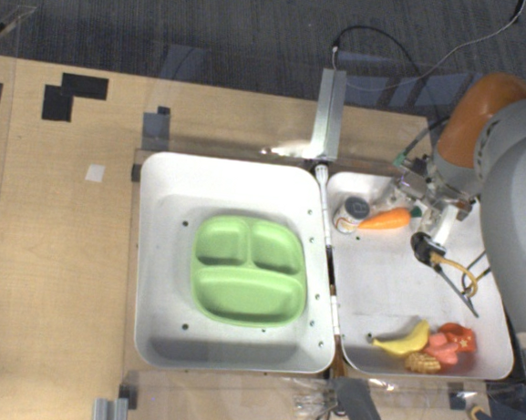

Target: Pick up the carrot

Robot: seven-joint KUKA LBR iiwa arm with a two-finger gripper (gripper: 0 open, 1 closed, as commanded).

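Left bin (150,240) holds a green divided tray (249,269), lying flat at its middle. Right bin (374,297) sits just beside it, the two sharing a rim on the tabletop (48,259). Near that rim, at the right bin's far end: a small round dark object (356,207), then the carrot (383,221) lying on its side. Pincer (420,212) sits at the carrot's right end; whether apart or clamped, cannot tell. Well below the carrot, at the bin's near edge: banana (404,339), red toy (453,345).
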